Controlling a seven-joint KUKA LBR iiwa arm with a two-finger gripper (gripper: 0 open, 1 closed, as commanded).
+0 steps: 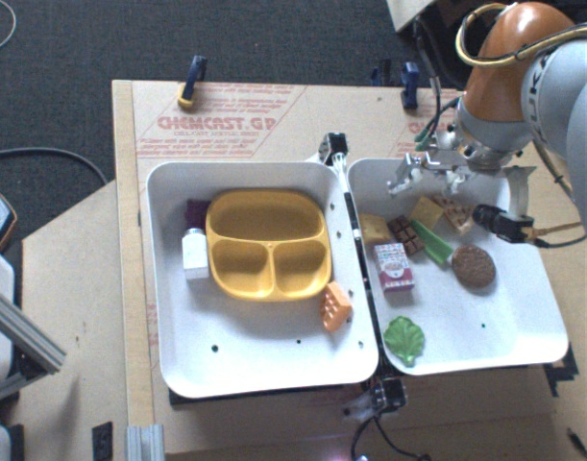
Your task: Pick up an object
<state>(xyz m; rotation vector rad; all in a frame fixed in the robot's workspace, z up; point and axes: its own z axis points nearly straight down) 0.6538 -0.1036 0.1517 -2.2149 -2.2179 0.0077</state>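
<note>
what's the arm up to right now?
The arm's gripper is down over the back of the right bin, above a cluster of toy food: a chocolate bar, a green piece and a tan block. Nothing is visibly between its fingers, so no pick yet. The left bin holds a yellow divided tray.

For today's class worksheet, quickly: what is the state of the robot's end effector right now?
End effector: over the back of the right bin, above the pile of toy food; open or closed cannot be told from this view.
</note>
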